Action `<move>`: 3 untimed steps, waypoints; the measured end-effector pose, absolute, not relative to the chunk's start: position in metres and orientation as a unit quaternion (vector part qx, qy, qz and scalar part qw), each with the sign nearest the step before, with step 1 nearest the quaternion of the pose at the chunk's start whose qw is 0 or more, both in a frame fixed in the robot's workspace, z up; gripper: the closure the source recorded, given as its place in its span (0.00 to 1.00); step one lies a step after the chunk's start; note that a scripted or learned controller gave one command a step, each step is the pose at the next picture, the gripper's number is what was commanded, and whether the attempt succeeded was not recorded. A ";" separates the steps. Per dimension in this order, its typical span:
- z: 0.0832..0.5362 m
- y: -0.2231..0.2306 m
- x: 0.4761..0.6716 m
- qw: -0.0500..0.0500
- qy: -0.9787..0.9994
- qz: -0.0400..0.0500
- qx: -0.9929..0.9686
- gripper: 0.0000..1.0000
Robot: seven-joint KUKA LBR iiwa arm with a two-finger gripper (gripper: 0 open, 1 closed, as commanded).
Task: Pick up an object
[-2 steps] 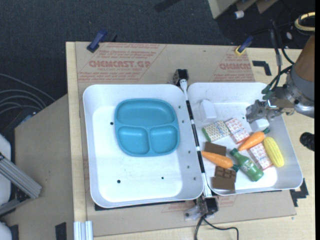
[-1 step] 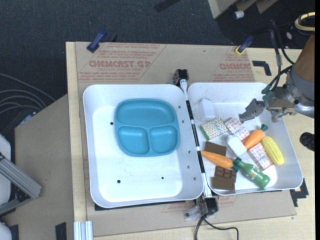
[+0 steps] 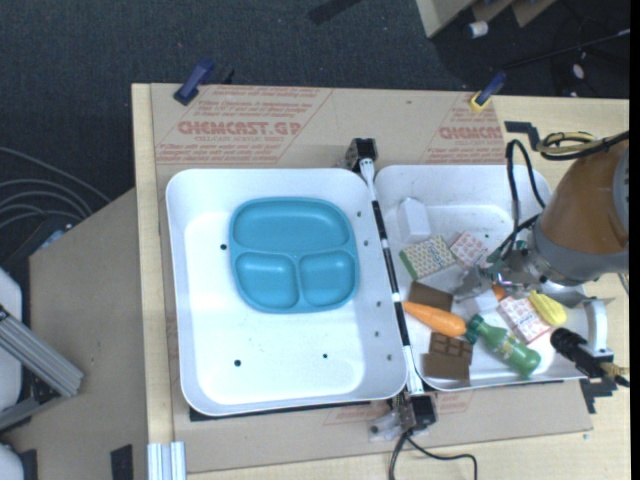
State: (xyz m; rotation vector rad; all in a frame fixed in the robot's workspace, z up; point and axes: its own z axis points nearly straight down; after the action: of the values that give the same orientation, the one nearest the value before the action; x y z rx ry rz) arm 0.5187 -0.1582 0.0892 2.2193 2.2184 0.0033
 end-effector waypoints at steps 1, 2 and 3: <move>0.100 -0.160 0.520 0.006 0.706 0.002 0.708 1.00; 0.246 -0.085 0.502 0.000 0.708 0.000 0.707 1.00; 0.256 -0.078 0.479 -0.002 0.707 -0.001 0.707 1.00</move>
State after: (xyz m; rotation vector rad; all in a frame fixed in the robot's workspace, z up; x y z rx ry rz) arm 0.4789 -0.0777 0.2560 2.2231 2.2246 -0.0017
